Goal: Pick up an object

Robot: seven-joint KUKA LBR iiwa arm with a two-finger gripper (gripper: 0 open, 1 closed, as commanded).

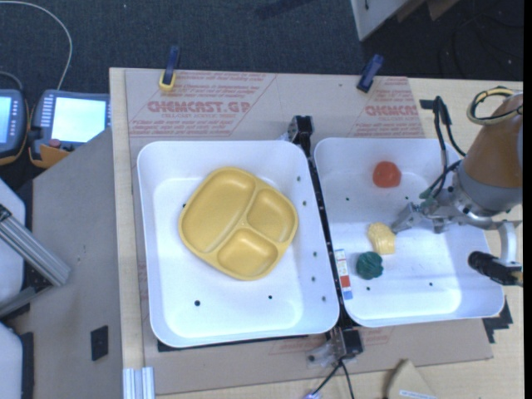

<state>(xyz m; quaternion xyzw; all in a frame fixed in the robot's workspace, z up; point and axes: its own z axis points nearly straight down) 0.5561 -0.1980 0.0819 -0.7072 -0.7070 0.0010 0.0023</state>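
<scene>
Three small objects lie in the right bin (432,298). A red round one (386,174) rests toward the back, a pale yellow lump (381,238) near the middle-left, and a dark green piece (370,264) just in front of the yellow one. My gripper (413,214) reaches in from the right, low over the bin floor. Its tip sits just right of and slightly behind the yellow lump, with a small gap between them. Nothing shows in its grasp. The orange band and grey wrist (490,181) hang over the bin's right side.
The left bin (166,306) holds a yellow three-compartment plate (239,221). A black divider with a labelled strip (342,274) runs between the bins. Cables and a black bracket (492,266) sit by the arm at the right bin's edge.
</scene>
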